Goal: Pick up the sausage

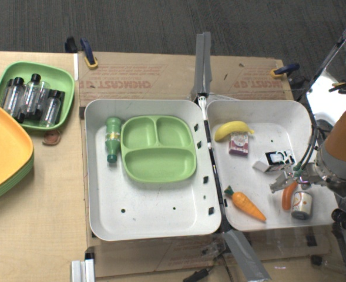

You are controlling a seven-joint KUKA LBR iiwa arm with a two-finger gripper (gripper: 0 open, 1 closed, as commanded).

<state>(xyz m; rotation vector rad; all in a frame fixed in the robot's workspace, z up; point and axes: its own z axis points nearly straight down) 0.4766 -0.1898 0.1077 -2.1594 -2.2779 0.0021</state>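
- Over the right bin (261, 111), the gripper (291, 180) hung at the sausage (288, 196); its fingers' state I couldn't tell.
- Closing squarely across the sausage, clear of the can (302, 205), seemed wisest.

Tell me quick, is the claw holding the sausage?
Claw: right over the sausage in the right bin; whether it grips it cannot be told.

Orange sausage (288, 196); yellow banana (231, 129); green plate (158, 148).

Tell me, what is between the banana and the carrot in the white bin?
In the camera view, the small purple-and-white packet sits just below the banana; from there down to the carrot is bare white bin floor.
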